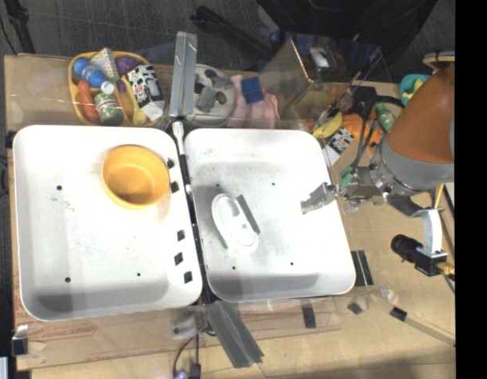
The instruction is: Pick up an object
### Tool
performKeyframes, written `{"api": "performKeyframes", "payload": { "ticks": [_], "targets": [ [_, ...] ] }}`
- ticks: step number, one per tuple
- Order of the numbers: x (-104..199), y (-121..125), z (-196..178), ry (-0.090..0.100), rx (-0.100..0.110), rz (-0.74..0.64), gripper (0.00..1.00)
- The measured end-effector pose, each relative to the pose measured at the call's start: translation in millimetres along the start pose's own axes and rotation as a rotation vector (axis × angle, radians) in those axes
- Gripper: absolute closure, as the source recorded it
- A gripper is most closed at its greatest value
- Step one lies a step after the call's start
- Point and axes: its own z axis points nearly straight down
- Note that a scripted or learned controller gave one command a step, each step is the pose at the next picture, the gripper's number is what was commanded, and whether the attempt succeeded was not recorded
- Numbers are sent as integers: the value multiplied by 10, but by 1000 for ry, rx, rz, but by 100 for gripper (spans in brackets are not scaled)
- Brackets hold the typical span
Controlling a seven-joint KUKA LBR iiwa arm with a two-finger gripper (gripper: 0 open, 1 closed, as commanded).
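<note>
The pincer (pixel 316 199) hangs over the right bin's (pixel 330 271) right side; whether it is apart or together cannot be told. A white object (pixel 234 221) lies mid-bin, well left of it. A yellow bowl (pixel 135 177) sits upper left.

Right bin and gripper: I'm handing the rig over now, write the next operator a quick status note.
Gripper: over the right bin's right side, nothing between its fingers; open or shut unclear.
White object with a grey bar: lying flat in the right bin, left of the gripper, apart from it.
Yellow bowl: in the left bin.
Done: nothing picked yet.
Left: descend on an object, grasp, lift.
</note>
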Motion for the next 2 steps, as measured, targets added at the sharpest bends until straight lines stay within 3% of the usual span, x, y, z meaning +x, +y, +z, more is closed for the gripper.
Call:
{"api": "performKeyframes", "payload": {
  "ticks": [1, 2],
  "targets": [
    [310, 519, 766, 1, 2, 100, 0],
    [388, 618, 1517, -1, -4, -30, 0]
  ]
}}
